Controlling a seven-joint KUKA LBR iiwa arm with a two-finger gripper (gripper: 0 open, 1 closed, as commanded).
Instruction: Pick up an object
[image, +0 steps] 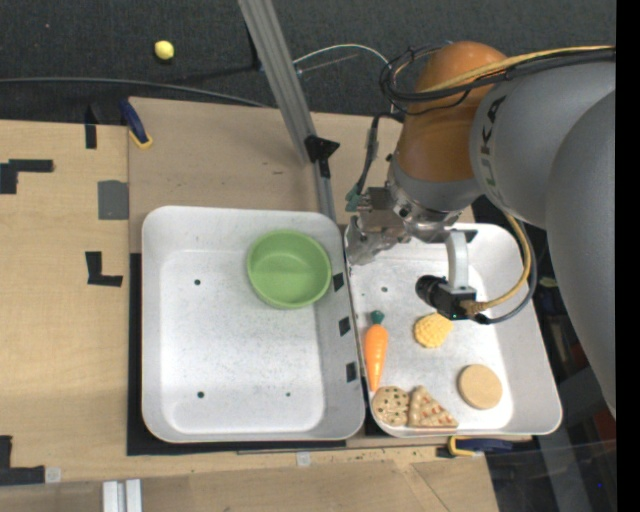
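— Reaching in from the right, what does the arm (540, 120) carry for markings?

— Grey letters run down its shell beside the orange band (450, 110); they look like "KUKA", though only part reads clearly. No other writing is legible.

— And the gripper (372, 235)?

— It hangs over the top left corner of the right bin (520, 395), close to the wall shared with the left bin (170, 300). Whether it is open or closed cannot be made out from this angle, and nothing is seen in its grasp.

— Where are the things to pick?

— Below it in the right bin: a carrot (375, 350) along the left wall, a yellow waffle (433, 330) near the middle, a tan disc (480, 386), and a cookie (390, 405) touching a pizza slice (430, 410) at the bottom edge. All lie apart from the gripper. A green bowl (289, 268) sits in the left bin, near its upper right.
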